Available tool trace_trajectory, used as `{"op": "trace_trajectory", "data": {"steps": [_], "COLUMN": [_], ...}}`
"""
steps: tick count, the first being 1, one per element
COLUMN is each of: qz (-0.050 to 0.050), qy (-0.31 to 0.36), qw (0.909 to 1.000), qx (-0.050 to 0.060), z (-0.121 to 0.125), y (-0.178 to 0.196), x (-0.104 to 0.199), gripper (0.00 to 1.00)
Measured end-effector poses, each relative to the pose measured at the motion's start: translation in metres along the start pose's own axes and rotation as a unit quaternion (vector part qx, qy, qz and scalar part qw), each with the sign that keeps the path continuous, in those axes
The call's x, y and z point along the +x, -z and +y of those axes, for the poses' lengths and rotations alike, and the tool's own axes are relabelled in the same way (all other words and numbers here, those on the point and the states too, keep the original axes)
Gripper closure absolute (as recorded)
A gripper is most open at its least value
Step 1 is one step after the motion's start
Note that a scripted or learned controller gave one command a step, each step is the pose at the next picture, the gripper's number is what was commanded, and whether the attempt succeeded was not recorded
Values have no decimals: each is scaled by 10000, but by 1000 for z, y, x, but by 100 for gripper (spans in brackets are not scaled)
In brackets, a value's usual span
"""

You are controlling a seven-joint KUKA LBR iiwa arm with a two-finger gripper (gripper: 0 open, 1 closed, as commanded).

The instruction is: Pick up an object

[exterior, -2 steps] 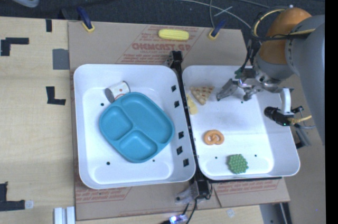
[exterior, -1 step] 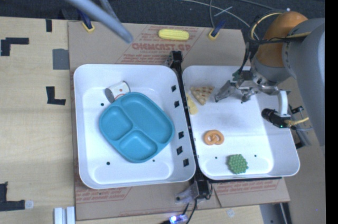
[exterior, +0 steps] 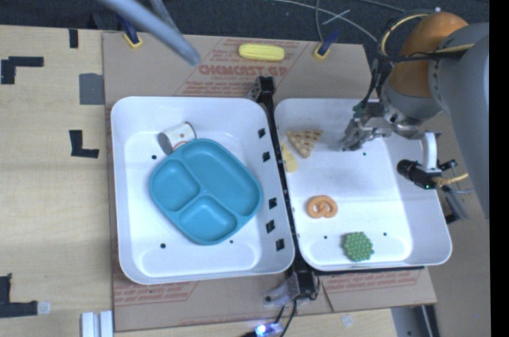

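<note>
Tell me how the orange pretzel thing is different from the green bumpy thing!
The pretzel is orange, flat and looped with holes; the green bumpy thing is a solid, knobbly lump. The pretzel lies near the bin's middle, while the green one sits close to the front rim. Both are small and rest in the right bin.

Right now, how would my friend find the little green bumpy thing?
Look at the right bin of the two white ones. In its near corner, at the bottom of the picture, sits a green bumpy ball. It is the only green thing there; the pretzel above it is orange and the waffle piece is tan.
</note>
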State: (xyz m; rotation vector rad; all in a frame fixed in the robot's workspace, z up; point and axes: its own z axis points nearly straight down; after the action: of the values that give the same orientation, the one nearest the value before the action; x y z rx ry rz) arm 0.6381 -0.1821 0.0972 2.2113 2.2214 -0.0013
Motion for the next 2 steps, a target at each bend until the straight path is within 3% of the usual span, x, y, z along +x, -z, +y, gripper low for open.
{"op": "trace_trajectory", "data": {"steps": [2], "qz": [20], "qy": [-15], "qw": [10000], "qx": [-4], "z": [3], "y": [118], "x": [-1], "gripper": [100]}}
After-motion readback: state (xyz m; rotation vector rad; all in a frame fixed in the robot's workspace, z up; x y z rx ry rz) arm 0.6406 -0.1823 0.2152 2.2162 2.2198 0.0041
